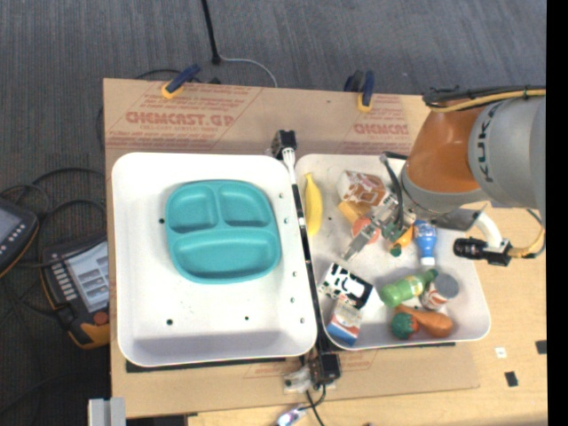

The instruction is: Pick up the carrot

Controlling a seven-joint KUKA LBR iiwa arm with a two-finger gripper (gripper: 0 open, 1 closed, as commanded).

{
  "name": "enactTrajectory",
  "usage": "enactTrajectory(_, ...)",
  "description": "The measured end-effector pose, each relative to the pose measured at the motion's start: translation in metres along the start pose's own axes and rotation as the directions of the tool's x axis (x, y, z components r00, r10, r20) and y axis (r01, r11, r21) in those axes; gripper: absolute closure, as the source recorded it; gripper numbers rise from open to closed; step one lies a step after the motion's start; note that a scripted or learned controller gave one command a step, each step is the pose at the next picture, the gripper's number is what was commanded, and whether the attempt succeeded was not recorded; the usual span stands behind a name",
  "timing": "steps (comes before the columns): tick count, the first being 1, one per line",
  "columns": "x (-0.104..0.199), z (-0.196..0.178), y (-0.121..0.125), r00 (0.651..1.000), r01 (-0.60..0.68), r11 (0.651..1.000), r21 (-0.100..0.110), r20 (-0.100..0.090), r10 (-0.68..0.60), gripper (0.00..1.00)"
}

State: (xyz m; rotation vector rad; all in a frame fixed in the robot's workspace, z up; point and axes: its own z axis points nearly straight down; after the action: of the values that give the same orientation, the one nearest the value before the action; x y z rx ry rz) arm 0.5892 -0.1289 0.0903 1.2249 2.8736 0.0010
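Task status: not yet done, by my reading; the carrot lies in the right bin, untouched by the arm
Carrot, location: near right corner of the right bin, lying on its side, orange body pointing right, green top at its left end
Carrot, neighbours: green bottle just beyond it on the far side, touching or nearly so; a small round item with grey and red just far-right of it, too small to identify
Gripper: low over the middle of the right bin, well apart from the carrot, on its far-left side
Fingers, state: appear spread, with nothing seen between them; the tips sit among clutter, so this reading is tentative
What is left: travel to the near right corner, descent, closing on the carrot, lift; that is, the whole grasp, as far as I can judge
Count, bins: two, side by side on the tabletop
Count, teal divided tray: one, in the left bin
Count, carrots: one
Count, bananas: one, along the left wall of the right bin
Count, green bottles: one
Count, blue-capped small bottle: one, right of the gripper
Count, black-and-white carton: one, near-left part of the right bin
Count, crinkled snack bag: one, far side of the right bin
Count, clamps: two on the far edge of the tabletop
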Motion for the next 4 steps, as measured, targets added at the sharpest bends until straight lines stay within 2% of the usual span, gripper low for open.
enactTrajectory(1,-0.002,0.0,0.008,0.996,0.089,0.996,0.005,-0.002,-0.089,0.0)
enactTrajectory(2,-0.001,0.0,0.008,0.996,0.089,0.996,0.004,-0.002,-0.089,0.0)
enactTrajectory(3,-0.016,0.001,0.012,0.975,0.22,0.976,0.002,-0.013,-0.22,0.0)
enactTrajectory(4,0.033,-0.001,0.0,0.921,0.389,0.921,-0.003,0.001,-0.389,0.0)
